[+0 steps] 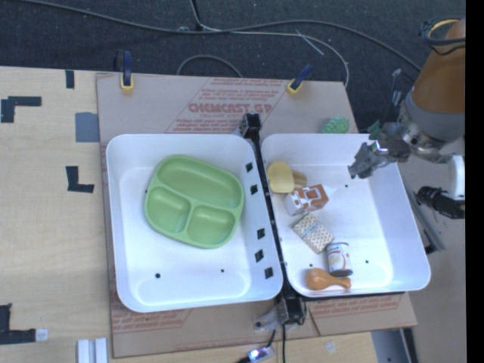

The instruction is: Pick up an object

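Observation:
The right bin (393, 225) holds several small objects: a yellow rounded piece (280, 176), an orange-and-white carton (308, 198), a patterned box (313, 232), a small can (338, 258) and an orange drumstick-shaped toy (327, 280). My gripper (364, 163) hangs over the bin's upper right part, well to the right of the objects and apart from them. Nothing shows between its fingers.
The left bin (125, 225) holds a green sectioned plate (195, 200). A black divider (261, 210) runs between the bins. A green item (336, 125) lies on the cardboard behind the right bin. Cables cross the dark floor at the top.

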Motion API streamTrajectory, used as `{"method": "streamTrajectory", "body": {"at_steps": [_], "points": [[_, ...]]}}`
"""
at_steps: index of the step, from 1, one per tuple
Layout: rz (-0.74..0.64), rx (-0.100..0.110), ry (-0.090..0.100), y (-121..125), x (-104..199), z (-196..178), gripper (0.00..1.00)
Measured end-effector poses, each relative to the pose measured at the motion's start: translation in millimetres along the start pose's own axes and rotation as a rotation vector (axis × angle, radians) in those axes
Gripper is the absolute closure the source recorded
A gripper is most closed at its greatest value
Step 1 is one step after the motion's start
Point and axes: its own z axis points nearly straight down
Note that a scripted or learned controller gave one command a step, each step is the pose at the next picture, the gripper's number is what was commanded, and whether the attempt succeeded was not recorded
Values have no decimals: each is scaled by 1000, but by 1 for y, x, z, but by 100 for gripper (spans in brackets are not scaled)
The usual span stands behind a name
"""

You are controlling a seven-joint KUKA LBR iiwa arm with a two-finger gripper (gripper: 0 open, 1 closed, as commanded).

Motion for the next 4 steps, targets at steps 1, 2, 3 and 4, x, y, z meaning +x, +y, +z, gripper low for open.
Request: {"method": "streamTrajectory", "body": {"at_steps": [1, 2, 3, 4], "points": [[-4, 4, 1, -7, 58, 13, 100], [-5, 4, 2, -12, 119, 24, 100], [-5, 4, 2, -21, 171, 18, 100], [-4, 5, 1, -26, 221, 31, 100]]}}
